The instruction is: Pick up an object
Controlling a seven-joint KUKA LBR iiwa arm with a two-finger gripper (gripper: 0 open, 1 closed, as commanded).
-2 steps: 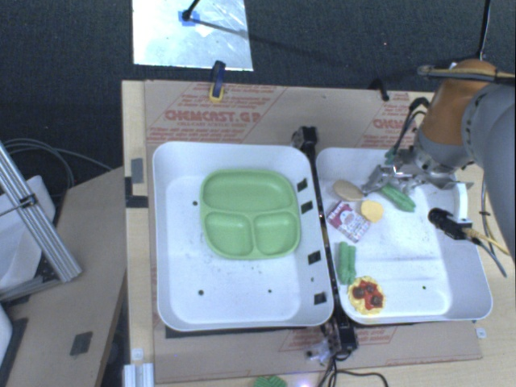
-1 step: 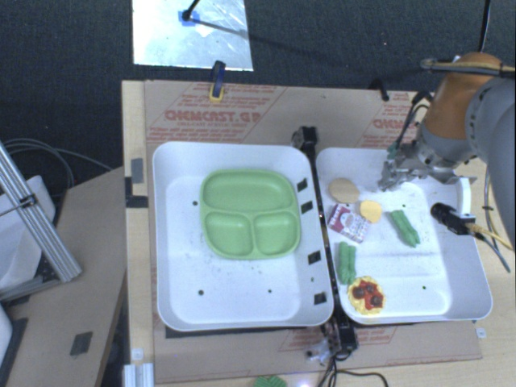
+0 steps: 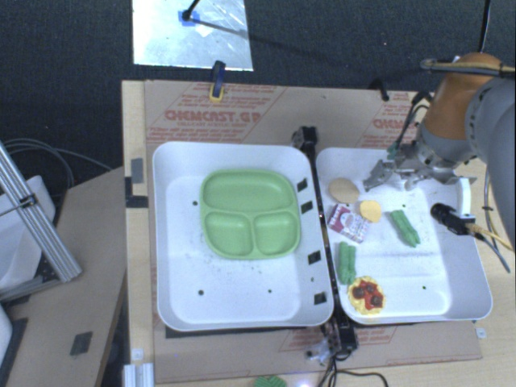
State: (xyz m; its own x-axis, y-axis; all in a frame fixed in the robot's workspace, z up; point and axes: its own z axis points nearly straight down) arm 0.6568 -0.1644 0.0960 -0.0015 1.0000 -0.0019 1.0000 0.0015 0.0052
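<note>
Camera view: tool (image 3: 379, 176) above right bin (image 3: 463, 297)

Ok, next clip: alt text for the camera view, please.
The gripper hovers over the right bin near a tan piece, with a yellow round, red-white packet, two green pieces and a small pizza lying apart. The left bin holds a green divided plate.

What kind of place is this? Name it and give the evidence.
Probably a robotics lab's grasping test bench, not a kitchen. Two shallow white bins sit side by side on a taped-down board, toy food such as a small pizza lies in the right bin, and a grey-and-orange robot arm reaches over them.
</note>
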